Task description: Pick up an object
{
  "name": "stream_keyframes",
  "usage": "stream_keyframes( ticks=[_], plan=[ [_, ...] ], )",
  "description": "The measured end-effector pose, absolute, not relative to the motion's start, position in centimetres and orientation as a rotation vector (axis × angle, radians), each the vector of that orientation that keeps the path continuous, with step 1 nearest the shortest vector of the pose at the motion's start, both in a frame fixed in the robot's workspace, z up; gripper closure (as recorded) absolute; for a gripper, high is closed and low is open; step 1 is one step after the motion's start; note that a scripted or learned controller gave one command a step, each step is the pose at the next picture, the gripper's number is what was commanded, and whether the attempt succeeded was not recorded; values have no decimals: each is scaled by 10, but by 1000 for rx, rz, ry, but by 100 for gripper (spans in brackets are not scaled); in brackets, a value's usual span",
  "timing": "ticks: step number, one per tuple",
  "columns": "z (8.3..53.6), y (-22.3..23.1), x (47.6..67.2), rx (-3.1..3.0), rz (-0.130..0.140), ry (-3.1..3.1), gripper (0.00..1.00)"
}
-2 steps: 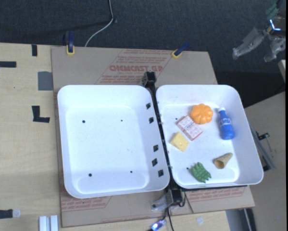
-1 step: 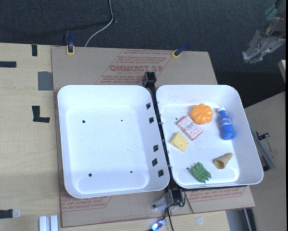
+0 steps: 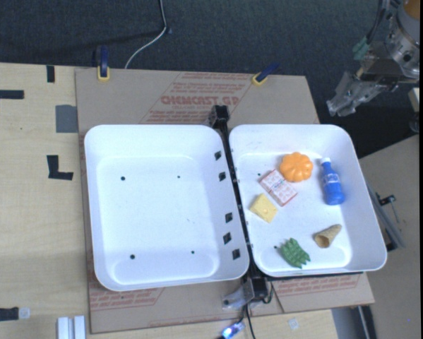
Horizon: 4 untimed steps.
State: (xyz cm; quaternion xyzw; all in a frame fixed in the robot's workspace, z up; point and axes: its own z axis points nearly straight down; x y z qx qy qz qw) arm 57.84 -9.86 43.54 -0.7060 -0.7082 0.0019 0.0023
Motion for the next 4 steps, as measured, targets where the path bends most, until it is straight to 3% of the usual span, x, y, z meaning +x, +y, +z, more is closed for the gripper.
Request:
stream_keyframes(
  ticks=[1,2,3,4],
  plan=[
    [338,-127,560,-2219,12,-2213,100],
    [441,-49,568,-2214,-12,-2238,100],
    [308,-98,535,-2219,16,-2209,100],
    [324,-45,565,-2214,-1,-2229,100]
  ],
)
